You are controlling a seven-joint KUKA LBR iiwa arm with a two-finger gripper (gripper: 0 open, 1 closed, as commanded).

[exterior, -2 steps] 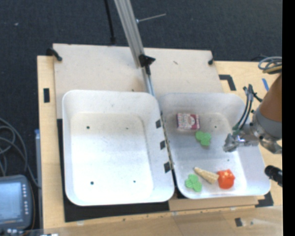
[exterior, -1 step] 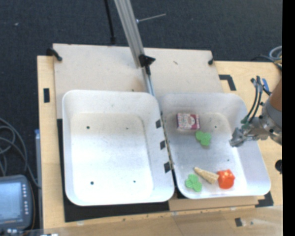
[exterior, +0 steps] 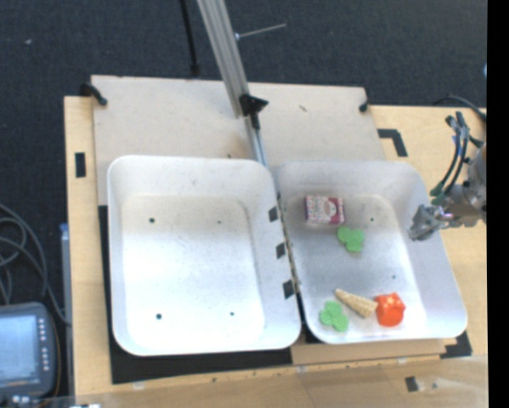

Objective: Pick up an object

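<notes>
Red and pink cardboard is my guess for the little carton [exterior: 324,210] sitting toward the back of the right bin [exterior: 424,262], and it looks like the friendliest pick in there. It probably weighs next to nothing and has flat stiff-ish sides, so closing across the two short faces should work, though a hard squeeze could dent it. It lies flat, so the fingers need to come down either side of it.

Just in front of it, nearly touching, is a green clover-shaped toy [exterior: 351,239], which might get in the way. Down at the front of the same bin there's another green piece [exterior: 333,316], a tan cone [exterior: 355,303] and an orange-red pepper-looking thing [exterior: 391,309], bunched close together. Those look like smooth plastic, rounded and likely slippery, so harder to grab cleanly.

The gripper [exterior: 426,222] hangs over the right rim of that bin, well off from the carton, nothing in it as far as I can see. Can't tell if it's spread or closed, too blurry. The left bin [exterior: 122,228] sits alongside.
</notes>
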